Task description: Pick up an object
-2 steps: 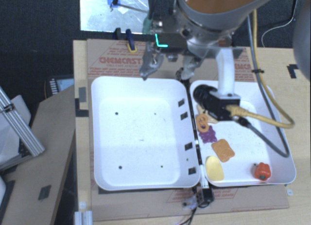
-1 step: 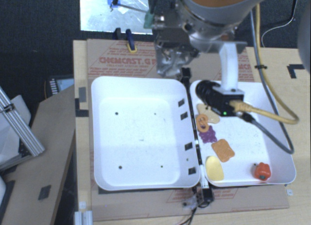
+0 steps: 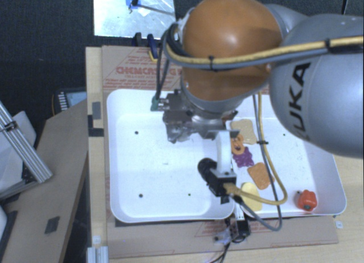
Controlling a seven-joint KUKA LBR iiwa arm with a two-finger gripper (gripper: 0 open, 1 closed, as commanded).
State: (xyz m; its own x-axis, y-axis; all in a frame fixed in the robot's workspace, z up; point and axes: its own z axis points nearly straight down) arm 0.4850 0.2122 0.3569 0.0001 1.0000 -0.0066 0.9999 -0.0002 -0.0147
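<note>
Two shallow white bins are seen from above, side by side on a sheet of brown cardboard printed with red letters. The upper right of the frame is taken up by the grey arm and its large orange band. The gripper is placed at the centre of the frame, over the upper right part of the left bin. It cannot be made out whether its jaws are apart or together, and nothing is seen held in it.

The objects to be picked are gathered in the right bin, at lower right of centre. A pale tan piece is found nearest the gripper. Below it lie a purple piece, an orange-brown piece and a yellow piece, strung downward along the bin's left side. A red-orange object is set apart in the lower right corner.

A silvery sheet is seen at the upper left.
</note>
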